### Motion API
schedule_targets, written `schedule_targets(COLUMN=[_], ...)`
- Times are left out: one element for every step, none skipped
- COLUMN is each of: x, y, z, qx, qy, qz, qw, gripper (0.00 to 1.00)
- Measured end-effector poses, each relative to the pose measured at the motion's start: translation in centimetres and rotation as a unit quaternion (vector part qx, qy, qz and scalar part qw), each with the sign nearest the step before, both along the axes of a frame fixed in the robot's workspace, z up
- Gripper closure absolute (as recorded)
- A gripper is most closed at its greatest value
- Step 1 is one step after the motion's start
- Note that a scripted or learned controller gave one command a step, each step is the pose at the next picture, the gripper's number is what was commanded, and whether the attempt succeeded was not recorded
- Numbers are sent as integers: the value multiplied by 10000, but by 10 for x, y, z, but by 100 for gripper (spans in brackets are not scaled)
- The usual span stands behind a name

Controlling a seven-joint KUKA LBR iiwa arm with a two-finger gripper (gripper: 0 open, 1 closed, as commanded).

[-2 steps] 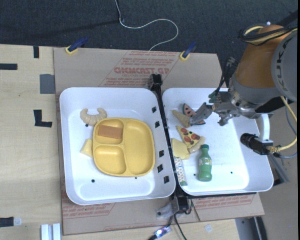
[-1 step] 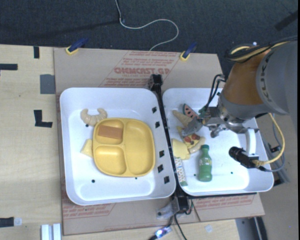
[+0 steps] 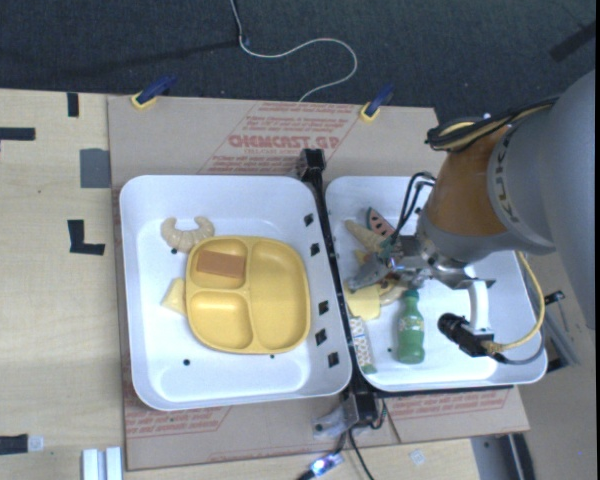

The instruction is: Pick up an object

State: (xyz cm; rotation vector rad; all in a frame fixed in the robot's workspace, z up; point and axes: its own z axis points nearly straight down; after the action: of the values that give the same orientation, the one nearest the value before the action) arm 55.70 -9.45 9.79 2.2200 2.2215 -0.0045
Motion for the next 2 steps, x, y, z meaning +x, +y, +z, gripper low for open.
schedule_targets(x=[2, 4], y=[-2, 0], z=[-10, 2], qx=[-10, 1], qy=[-32, -61], qz=[-6, 8], qw=[10000, 10000], gripper=[0, 100])
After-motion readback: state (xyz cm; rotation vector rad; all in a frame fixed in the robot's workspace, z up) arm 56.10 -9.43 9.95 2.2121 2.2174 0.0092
